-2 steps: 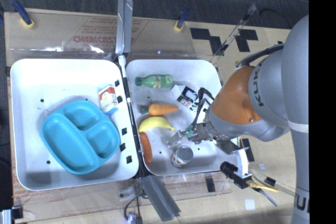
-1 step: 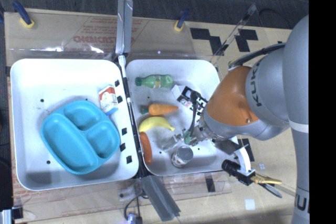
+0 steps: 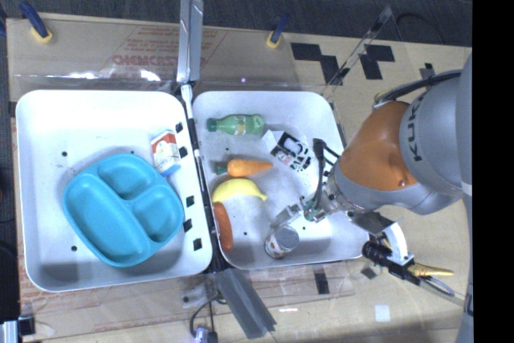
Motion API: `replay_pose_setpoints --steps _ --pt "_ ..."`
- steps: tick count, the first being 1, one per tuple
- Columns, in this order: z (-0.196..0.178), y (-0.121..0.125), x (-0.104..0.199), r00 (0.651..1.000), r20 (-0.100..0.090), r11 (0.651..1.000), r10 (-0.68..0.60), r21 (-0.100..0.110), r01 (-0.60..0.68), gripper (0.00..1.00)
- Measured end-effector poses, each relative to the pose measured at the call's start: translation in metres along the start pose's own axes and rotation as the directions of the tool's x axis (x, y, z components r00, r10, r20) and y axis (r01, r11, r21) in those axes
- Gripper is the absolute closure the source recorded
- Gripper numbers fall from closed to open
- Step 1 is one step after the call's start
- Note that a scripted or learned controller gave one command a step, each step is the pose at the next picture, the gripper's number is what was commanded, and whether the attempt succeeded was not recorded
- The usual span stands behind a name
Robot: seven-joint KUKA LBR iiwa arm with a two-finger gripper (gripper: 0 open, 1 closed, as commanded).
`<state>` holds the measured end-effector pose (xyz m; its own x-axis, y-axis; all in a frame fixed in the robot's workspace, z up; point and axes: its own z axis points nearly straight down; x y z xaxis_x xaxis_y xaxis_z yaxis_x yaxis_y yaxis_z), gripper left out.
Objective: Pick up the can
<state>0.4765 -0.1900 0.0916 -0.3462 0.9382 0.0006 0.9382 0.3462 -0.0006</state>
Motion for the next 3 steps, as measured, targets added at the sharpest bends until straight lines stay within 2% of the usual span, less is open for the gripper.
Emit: replay_pose_setpoints --steps 1,2,3 --pt "0.001 0.010 0.027 0.967 -0.003 0.967 0.255 0.003 -0.255 0.00" --pt "0.000 -0.004 -0.010 0.977 0.000 0.977 0.214 0.000 -0.214 0.00" --pt "0.001 0.003 0.010 0.985 -0.003 0.985 0.172 0.003 -0.172 0.00"
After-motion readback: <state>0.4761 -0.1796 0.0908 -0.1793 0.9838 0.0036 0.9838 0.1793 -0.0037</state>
